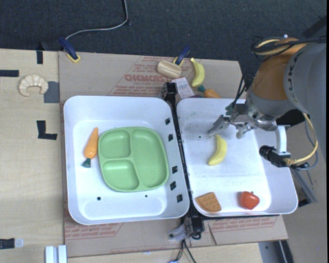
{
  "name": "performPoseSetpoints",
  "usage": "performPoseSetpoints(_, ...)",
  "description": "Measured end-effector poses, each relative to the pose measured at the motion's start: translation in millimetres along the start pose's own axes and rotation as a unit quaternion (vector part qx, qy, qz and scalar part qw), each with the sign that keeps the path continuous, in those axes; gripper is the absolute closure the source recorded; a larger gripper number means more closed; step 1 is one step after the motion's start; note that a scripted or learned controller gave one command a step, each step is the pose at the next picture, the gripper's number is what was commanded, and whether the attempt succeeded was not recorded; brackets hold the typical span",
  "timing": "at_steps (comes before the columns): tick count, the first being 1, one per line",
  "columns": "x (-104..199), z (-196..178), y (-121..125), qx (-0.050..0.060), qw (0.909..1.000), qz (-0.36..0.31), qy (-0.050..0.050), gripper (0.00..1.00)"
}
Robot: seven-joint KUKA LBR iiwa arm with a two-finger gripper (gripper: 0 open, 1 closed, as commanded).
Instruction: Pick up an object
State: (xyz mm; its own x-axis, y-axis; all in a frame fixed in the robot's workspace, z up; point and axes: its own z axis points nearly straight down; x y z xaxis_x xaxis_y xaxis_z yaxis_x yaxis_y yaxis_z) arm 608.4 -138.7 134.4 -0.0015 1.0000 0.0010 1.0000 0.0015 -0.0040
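Claw (229, 128) spread wide and grasping nothing, poised in the right bin (274, 193), yellow banana (218, 150) just below it, tomato (249, 200) and bread slice (209, 202) farther off.

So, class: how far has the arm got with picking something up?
Done: the tool has reached the right bin, just above the banana. In hand: nothing; the fingers look spread. Left: close on the banana and lift. The tomato and toast lie untouched.
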Motion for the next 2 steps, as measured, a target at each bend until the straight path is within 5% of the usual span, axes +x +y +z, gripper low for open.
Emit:
performPoseSetpoints(1,8.3,48.0,-11.5,-0.003,1.0000,0.001,-0.001,0.00)
performPoseSetpoints(2,7.6,37.5,-10.8,-0.005,1.0000,0.001,-0.002,1.00)
